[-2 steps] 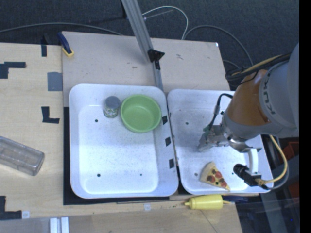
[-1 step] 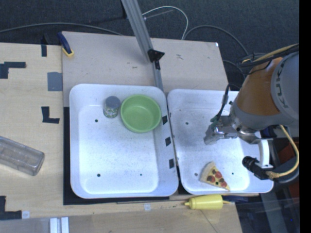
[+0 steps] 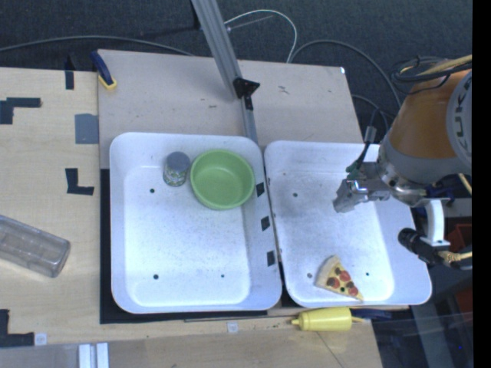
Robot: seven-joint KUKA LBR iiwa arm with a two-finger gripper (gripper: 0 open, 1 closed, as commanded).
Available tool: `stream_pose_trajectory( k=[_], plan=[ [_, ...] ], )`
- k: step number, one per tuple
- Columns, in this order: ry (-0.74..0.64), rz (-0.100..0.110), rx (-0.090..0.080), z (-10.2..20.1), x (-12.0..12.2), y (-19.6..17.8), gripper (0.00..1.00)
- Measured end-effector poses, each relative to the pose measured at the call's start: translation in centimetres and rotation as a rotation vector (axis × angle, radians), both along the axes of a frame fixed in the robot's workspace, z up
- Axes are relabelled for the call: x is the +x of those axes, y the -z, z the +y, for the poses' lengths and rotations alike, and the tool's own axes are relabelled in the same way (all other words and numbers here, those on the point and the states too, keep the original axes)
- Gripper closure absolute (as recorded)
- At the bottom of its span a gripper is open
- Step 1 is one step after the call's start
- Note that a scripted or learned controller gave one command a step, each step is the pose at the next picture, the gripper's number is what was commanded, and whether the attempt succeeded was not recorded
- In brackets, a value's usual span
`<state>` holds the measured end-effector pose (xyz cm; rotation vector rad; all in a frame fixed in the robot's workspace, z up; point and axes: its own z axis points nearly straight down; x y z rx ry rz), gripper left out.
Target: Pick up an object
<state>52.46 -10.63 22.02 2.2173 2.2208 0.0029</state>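
1. Gripper (image 3: 347, 198): positioned over the right bin (image 3: 307, 278), toward its 2 o'clock area; whether it is open or closed cannot be told, and nothing is seen in its grasp.
2. Pizza slice (image 3: 338, 277): lies flat on the right bin floor at 5 o'clock, well apart from the gripper.
3. Green bowl (image 3: 222, 179): upright in the left bin (image 3: 184, 274) at 1 o'clock.
4. Small can (image 3: 176, 169): stands just beside the bowl, on its 9 o'clock side.
5. Yellow bottle (image 3: 325, 320): lies on the bench at 6 o'clock of the right bin.
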Motion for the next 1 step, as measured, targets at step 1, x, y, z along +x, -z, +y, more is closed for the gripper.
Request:
stream_pose_trajectory(
  k=[1],
  plan=[
    [0.001, 0.005, 0.001, 0.03, 0.00, -0.96, 1.00]
  ],
)
